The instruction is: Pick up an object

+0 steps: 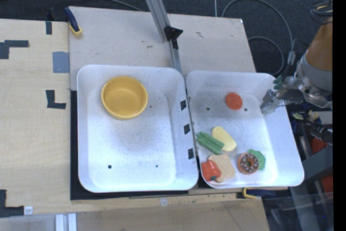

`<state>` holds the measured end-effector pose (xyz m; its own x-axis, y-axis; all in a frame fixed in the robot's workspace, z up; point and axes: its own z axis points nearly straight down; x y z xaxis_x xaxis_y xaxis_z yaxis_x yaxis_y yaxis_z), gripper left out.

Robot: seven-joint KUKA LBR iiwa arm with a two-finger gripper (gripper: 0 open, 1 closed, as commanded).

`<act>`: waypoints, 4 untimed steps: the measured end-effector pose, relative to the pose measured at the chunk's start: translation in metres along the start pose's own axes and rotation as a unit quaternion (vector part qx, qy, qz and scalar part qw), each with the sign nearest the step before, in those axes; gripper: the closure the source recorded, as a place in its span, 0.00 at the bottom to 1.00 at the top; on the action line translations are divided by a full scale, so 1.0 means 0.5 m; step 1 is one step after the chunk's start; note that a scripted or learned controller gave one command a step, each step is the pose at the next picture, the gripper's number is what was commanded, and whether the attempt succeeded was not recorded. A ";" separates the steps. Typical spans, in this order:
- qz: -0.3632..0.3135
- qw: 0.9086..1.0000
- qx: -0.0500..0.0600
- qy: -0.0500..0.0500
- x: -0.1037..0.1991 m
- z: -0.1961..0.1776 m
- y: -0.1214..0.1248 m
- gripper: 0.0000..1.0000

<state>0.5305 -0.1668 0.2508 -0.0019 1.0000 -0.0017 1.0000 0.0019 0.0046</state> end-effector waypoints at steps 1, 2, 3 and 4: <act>-0.002 1.000 0.003 0.001 0.098 0.021 0.018 1.00; -0.003 1.000 0.003 0.002 0.209 0.009 0.008 1.00; -0.003 1.000 0.003 0.002 0.323 0.003 0.024 1.00; -0.002 1.000 0.005 0.001 0.437 0.037 0.020 1.00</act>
